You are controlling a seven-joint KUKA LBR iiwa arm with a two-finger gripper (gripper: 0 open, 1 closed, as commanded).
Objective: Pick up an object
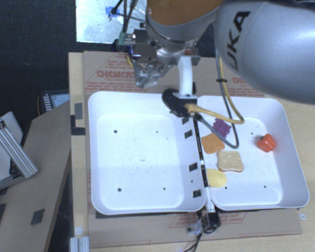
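The toast slice (230, 161) lies in the right bin (291, 140), near the divider between the bins; an orange piece (213, 144) touches its upper left, a purple piece (221, 127) sits beyond that, a yellow round (217, 178) lies just below-left, a red-orange pepper (266, 142) well to its right; the gripper (145, 77) hangs far above-left, over the left bin's (102, 140) far rim, grasp unreadable.

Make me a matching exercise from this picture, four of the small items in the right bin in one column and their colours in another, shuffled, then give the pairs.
Things:
1. grape cluster
2. toast slice
3. pepper
4. round chip

Colours:
A. yellow
B. red-orange
C. purple
D. tan

Pairs: 1-C, 2-D, 3-B, 4-A. All four lie in the right bin.
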